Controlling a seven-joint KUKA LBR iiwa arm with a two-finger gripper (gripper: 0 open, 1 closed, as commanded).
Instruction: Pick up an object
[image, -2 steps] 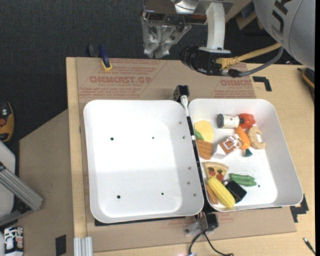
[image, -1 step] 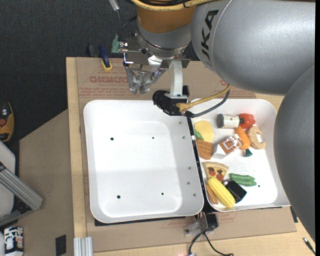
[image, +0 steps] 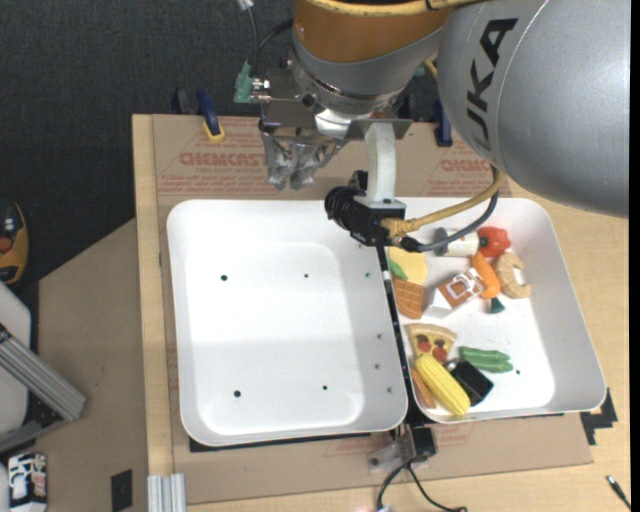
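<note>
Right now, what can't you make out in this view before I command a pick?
- Pincer: small and blurred; grip state unreadable.
- Black piece: partly under the corn; identity unclear.
- Right bin: far corner hidden by the arm.
- Orange toy: overlapped by neighbours; shape unclear.

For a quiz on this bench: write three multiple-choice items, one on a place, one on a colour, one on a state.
1. Where do the toy foods lie?
A. right bin
B. left bin
C. on the cardboard

2. What colour is the corn cob?
A. blue
B. yellow
C. white

3. How does the gripper stand?
A. down among the toys
B. pressed on the left bin's floor
C. above the bench behind the left bin

Answers: 1 A, the toys crowd the right bin; 2 B, the cob is yellow; 3 C, it hangs past the rim of the left bin.
</note>
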